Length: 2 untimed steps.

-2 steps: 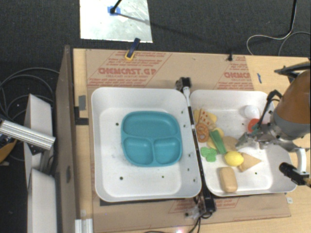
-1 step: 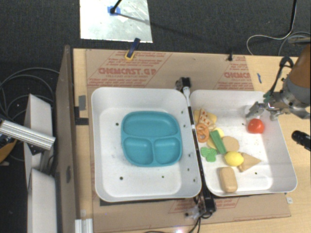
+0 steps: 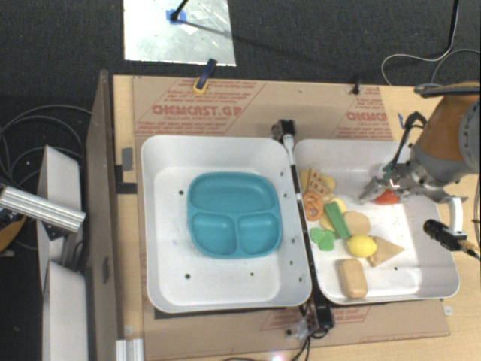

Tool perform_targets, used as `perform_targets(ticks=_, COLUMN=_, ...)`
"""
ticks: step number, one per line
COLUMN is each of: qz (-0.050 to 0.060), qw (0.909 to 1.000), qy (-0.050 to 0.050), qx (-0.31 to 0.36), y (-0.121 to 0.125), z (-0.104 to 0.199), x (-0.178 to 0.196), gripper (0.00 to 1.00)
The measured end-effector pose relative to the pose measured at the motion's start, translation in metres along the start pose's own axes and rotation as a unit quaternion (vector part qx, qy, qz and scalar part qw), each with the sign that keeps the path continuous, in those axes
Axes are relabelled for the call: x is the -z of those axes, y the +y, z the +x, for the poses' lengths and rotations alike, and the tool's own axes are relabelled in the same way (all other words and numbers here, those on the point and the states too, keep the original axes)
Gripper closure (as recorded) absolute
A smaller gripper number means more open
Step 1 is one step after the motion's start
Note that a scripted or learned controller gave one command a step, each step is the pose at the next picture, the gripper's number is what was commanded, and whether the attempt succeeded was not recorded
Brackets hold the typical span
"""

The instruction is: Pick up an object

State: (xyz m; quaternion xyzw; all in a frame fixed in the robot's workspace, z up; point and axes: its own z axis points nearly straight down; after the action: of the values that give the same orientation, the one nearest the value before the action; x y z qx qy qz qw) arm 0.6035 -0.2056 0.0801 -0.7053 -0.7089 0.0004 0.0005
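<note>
can't tell how the jaws stand; gripper point(image 3: 387, 186) is low in the right bin point(image 3: 436, 280), right over a red item point(image 3: 386, 197), likely the pick target since it sits apart from the pile. lemon point(image 3: 361, 245), bread point(image 3: 352, 277) and green pieces point(image 3: 336, 220) crowd near-left. teal tray point(image 3: 234, 214) sits in the left bin point(image 3: 169, 201), likely the drop spot.

Grey arm point(image 3: 443, 156), orange band point(image 3: 448, 126), metallic tool point(image 3: 387, 186), black cable
</note>
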Motion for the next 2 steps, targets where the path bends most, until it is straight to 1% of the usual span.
perform_targets(ticks=1, qz=-0.003, qw=1.0, qy=-0.001, qx=0.001, y=0.002, z=-0.001, x=0.016, gripper=1.0)
perform_targets(ticks=2, qz=-0.001, qw=1.0, qy=0.0, qx=0.0, y=-0.042, z=0.047, x=0.004, gripper=1.0)
